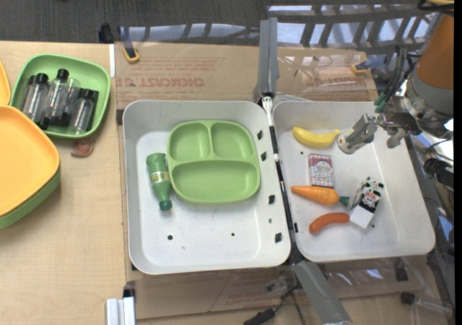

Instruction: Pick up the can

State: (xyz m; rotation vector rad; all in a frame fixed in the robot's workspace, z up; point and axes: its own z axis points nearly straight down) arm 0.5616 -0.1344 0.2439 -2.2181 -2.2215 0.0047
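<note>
Can (321, 170), red and white, lies on its side near the middle of the right bin (404, 244), apart from the gripper (348, 143), which hangs over that bin's far half, just right of the banana (315, 136). Whether the gripper is parted or closed cannot be told from this angle. The arm (433, 78) enters over the bin's right rim. A carrot (315, 194) lies just below the can, near it. A black-and-white carton (368, 201) stands to the carrot's right, and an orange sausage (328, 223) lies toward the near edge. The left bin (209, 244), second of the 2, carries a green divided plate (214, 160) in its far half and a green bottle (159, 179) lying along its left wall. At the bench's left edge sit a green tray (94, 74) of vials and a stack of orange plates (29, 165).
</note>
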